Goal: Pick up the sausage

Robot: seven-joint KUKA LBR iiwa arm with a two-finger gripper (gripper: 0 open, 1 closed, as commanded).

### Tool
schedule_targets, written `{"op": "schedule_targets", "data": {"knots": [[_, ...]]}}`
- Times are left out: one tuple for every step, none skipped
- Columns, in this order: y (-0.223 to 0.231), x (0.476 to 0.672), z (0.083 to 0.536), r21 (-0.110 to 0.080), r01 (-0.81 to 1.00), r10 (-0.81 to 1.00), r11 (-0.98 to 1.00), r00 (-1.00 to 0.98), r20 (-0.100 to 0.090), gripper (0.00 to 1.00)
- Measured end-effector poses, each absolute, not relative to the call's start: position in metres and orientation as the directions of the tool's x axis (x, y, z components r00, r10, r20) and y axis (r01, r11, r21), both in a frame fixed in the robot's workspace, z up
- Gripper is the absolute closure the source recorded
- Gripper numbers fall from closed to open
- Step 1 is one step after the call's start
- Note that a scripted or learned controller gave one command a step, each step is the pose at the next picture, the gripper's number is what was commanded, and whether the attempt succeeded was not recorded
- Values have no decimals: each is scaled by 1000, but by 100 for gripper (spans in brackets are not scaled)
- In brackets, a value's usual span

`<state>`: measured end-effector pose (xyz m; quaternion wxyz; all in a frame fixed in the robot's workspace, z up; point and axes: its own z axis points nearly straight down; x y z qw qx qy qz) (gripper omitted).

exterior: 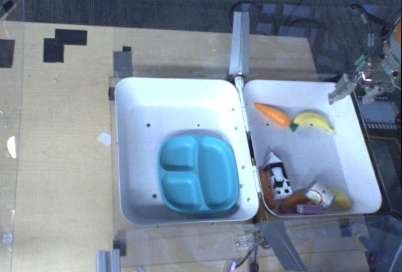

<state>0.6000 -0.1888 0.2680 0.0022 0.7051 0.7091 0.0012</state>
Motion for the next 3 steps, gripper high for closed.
{"op": "schedule_targets", "data": {"knots": [[-174, 554, 89, 12, 985, 985, 171, -171, -4, 0], [-185, 491, 90, 13, 996, 996, 85, -85, -5, 0], [-113, 492, 90, 19, 998, 998, -60, 60, -4, 0]]}}
